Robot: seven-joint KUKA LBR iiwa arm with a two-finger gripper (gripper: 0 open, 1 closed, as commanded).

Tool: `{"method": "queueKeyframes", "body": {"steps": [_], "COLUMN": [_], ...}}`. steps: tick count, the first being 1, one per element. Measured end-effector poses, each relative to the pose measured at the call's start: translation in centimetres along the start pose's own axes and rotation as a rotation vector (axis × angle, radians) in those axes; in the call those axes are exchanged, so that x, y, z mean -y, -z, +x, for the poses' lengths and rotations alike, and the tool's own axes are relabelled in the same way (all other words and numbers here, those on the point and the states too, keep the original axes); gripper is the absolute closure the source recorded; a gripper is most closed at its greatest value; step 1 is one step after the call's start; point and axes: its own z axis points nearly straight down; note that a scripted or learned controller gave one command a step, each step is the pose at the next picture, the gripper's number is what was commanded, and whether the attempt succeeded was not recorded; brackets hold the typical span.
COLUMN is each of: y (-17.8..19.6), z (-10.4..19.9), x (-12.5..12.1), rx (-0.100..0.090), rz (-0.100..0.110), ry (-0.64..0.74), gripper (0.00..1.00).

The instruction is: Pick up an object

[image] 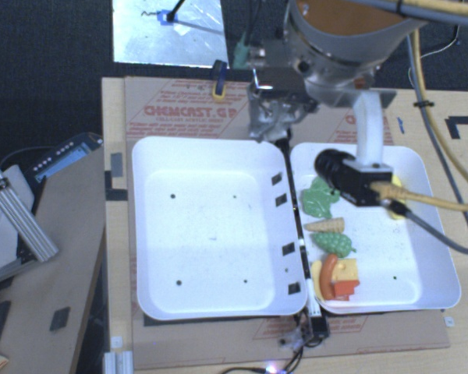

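Observation:
My gripper hangs over the far rim where the two bins meet, with the grey wrist and orange band above it. The right bin holds a green leafy piece, a tan cone, a second green piece and a cluster of orange, yellow and red pieces near its front left corner. A yellow object lies partly behind a black unit on the arm. All of these lie below and to the right of the gripper, apart from it.
The left bin sits beside the right one, split from it by a dark divider with clips. A black cylindrical unit and cables overhang the right bin. A yellow-blue clamp stands behind the bins.

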Motion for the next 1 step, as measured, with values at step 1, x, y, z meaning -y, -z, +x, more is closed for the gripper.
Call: {"method": "queueKeyframes", "body": {"steps": [1], "y": [-0.01], "z": [1.80], "x": [-0.01], "rx": [0.000], "rz": [0.000], "ry": [0.000], "gripper": [1.00]}}
